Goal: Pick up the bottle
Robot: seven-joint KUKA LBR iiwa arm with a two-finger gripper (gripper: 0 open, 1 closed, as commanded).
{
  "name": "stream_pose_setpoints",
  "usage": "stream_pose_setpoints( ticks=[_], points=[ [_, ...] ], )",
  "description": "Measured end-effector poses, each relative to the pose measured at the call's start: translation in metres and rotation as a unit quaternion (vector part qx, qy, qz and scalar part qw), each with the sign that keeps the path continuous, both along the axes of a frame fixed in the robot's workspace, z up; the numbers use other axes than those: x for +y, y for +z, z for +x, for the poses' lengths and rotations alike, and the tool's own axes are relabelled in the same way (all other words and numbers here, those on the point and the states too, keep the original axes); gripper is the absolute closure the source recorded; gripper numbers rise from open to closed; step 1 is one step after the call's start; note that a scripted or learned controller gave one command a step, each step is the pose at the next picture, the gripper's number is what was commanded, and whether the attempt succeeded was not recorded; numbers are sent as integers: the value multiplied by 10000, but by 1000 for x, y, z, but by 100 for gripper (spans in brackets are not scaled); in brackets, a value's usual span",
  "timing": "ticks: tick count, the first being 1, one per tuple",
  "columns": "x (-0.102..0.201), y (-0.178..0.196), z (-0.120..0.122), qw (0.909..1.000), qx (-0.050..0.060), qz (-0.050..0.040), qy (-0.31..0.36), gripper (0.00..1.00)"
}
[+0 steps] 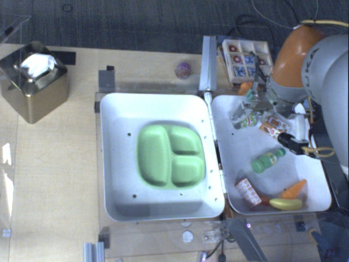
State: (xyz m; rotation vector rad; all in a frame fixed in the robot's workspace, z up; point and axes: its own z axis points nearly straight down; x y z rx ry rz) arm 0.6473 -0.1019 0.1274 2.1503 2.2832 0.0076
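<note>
The green bottle (268,160) lies on its side, mid-right of the frame, in the right bin (237,146). We judge it light, rigid and slick, so we would grip across its body. The gripper (252,100) hovers above-left; we cannot tell its fingers' state.

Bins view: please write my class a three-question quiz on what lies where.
1. True or false: the green tray lies in the right bin.
2. Which lies nearest the banana? A) bottle B) carrot C) tray
3. Fill in: the hand is over the ____ bin.

Key: 1 false, it lies in the left bin; 2 B; 3 right.
</note>
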Motion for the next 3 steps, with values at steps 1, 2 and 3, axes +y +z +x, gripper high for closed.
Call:
stream_pose_setpoints(
  ticks=[1, 2, 3],
  points=[
    [-33, 58, -47, 9970, -4, -12, 770, 0],
    [11, 46, -10, 9942, 0, -9, 1073, 0],
    [11, -36, -91, 9586, -7, -22, 2847, 0]
  ],
)
